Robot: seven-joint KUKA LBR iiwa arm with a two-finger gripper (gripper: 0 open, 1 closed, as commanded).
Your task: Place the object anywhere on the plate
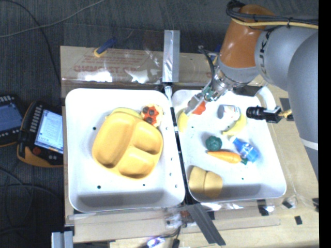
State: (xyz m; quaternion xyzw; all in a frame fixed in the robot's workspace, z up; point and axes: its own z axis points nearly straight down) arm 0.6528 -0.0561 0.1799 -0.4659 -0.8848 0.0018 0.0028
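Observation:
A yellow divided plate (pixel 128 143) fills much of the left bin (pixel 77 190). A small orange, red and black toy (pixel 150 113) rests at the plate's far right rim, by the wall between the bins. My gripper (pixel 198 105) reaches down into the far left corner of the right bin (pixel 276 185), well right of the plate. A small red piece (pixel 200 108) shows right at its tip; whether it is held is unclear. A yellow item (pixel 182 121) lies just left of the tip against the bin wall.
The right bin also holds a white cup (pixel 228 110), a banana (pixel 236 126), a green item (pixel 213 142), an orange carrot (pixel 225 156), a blue item (pixel 244 150) and a tan bread piece (pixel 205 181). A handheld screen device (pixel 41 134) lies left of the bench.

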